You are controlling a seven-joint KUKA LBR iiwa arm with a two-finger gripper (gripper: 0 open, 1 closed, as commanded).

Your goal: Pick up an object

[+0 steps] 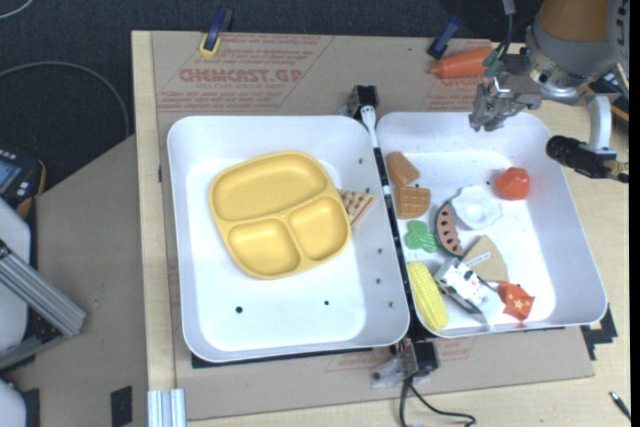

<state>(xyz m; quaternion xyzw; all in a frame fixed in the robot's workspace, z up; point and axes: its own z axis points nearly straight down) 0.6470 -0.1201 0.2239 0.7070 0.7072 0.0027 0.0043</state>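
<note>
My gripper (491,118) hangs over the far edge of the right bin (575,245); I cannot tell how it is set, and I see nothing in it. Just beyond it, on the desk (160,115), lies a toy carrot (460,65). Inside the right bin, nearer the camera than my gripper, are a red tomato (513,183), a watermelon slice (446,229), two toast pieces (406,183) and a corn cob (428,295). The left bin (190,215) holds a yellow divided plate (278,213)

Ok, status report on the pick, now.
Gripper above right bin's far edge, nothing visibly held. Toy food piled in that bin, untouched. Yellow plate in left bin.
</note>
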